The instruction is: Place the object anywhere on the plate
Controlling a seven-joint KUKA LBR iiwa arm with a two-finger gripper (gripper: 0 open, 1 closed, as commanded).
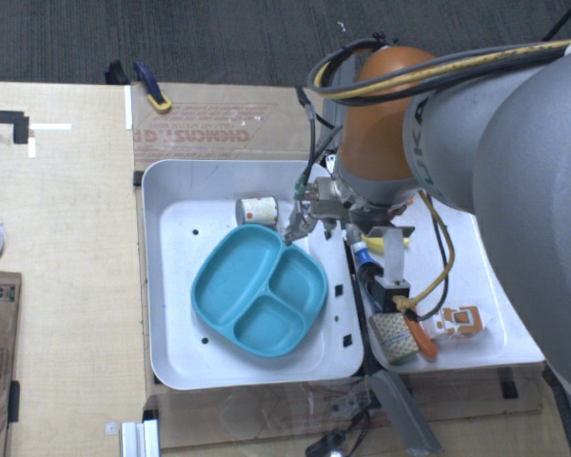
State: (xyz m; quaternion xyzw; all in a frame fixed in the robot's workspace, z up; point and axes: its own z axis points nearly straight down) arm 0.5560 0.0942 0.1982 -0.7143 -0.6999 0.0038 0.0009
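Note:
A blue three-compartment plate lies in the left white bin, and nothing rests on it. A small cream cylinder with a brown end lies on its side on the bin floor, just beyond the plate's far rim. My gripper hangs low over the plate's far right edge, immediately right of the cylinder. I see nothing gripped in it. The orange wrist band and the grey arm cover much of the right bin.
The right bin holds several small items: a blue-tipped marker, an orange carrot-like piece, a speckled pad and a white-and-orange toy. Cables loop around the wrist. A cardboard sheet lies behind the bins.

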